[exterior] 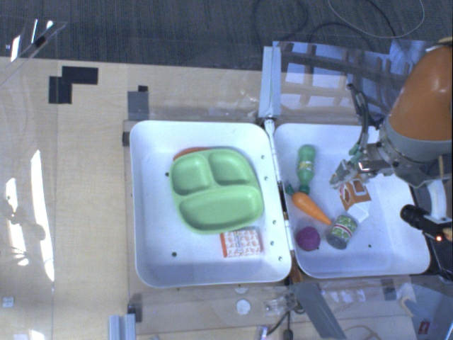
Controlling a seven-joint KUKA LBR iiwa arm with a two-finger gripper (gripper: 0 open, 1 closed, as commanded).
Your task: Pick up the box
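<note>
**Bench with two bins: gripper poised over the box, grasp not yet made**

Pale wooden bench [85,190] bearing two shallow white bins side by side, with dark carpet and loose cables [283,9] beyond the far edge.

Gripper [352,170] set low over the middle of the right bin [396,269], just above and touching or nearly touching the upper end of a small orange-and-white box [355,195]. Spread or pressed together: cannot be told at this slant. No object seen lifted or pinched.

Box lying flat on the bin floor, slightly askew. Just beside its lower end, a green-labelled can [342,231] tipped on its side. Farther toward the divider, a carrot [311,207], a round purple fruit [308,238] and a green bottle [305,167] lying lengthwise.

Left bin [145,261] holding a green divided plate [216,190] and, against its near edge, a red-and-white printed packet [242,242], well apart from the gripper.

Step in hand, as judged: final approach or descent onto the box. Next move likely calling for a square closure across the narrow sides of the box, then a straight lift. Risk: the neighbouring can nudged, or the box sliding away instead of being caught.

Arm [425,105] reaching in from the right, orange band uppermost, wrist bent steeply downward over the bin.
</note>
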